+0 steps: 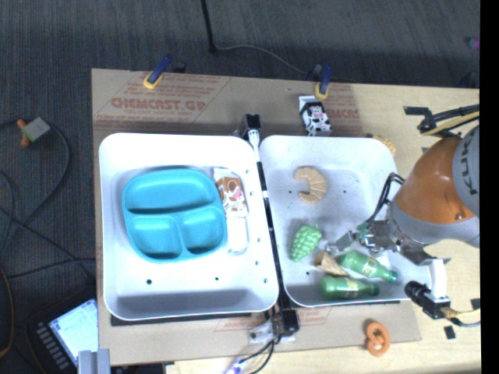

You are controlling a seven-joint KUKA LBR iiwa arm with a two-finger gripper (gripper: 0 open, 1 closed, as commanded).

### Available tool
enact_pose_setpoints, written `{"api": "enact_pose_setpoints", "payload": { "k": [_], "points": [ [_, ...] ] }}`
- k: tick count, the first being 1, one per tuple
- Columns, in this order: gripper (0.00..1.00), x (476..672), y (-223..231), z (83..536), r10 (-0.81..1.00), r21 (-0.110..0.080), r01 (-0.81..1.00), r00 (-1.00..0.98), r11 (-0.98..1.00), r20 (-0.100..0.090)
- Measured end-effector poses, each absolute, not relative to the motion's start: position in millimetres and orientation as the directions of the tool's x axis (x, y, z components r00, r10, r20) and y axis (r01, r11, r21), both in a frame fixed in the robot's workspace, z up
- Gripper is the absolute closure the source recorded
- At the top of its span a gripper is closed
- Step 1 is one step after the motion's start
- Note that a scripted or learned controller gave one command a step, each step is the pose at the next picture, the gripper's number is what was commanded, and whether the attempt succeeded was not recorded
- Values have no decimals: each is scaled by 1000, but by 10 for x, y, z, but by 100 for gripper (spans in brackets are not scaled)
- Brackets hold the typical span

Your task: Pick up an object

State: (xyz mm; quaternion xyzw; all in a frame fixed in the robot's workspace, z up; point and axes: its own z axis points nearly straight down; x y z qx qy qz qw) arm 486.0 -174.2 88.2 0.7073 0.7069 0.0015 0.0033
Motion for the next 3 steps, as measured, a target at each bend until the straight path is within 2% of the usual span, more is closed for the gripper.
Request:
{"api": "enact_pose_setpoints", "payload": {
  "k": [1,2,3],
  "points": [
    [100,4875,-1754,987,1000,12,1000,2,-2,-6],
    [100,5470,-765,2080,1000,3,1000,-3,3,0],
    [0,5460,-779,2070,1000,0,1000,-1,1,-1]
  ]
}}
